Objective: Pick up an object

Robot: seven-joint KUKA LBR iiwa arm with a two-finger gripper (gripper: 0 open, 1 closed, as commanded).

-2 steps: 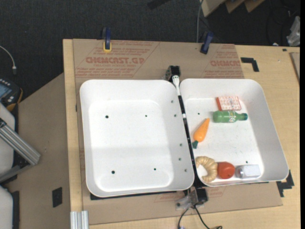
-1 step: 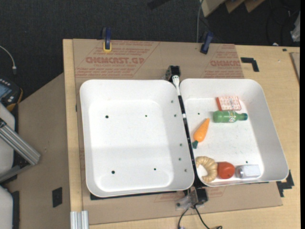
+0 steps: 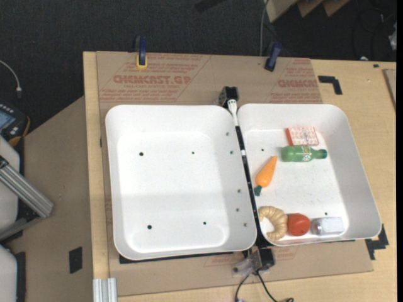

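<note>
Two white bins sit side by side on a brown board [image 3: 189,74] printed with red lettering. The left bin [image 3: 119,168] and right bin [image 3: 359,187] touch along their inner edges. Two blue clamps, one [image 3: 141,50] and another [image 3: 273,55], grip the board's far edge.

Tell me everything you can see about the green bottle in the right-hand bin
The green bottle is small, looks like glossy plastic, and lies on its side across the floor of the right bin, long axis running left to right. Its body is green with a pale label patch near the middle, and a whitish end points right. It lies just below a red-and-white patterned box, close enough that they may touch; I cannot tell for sure. The orange carrot lies apart from it, down to the left.
</note>
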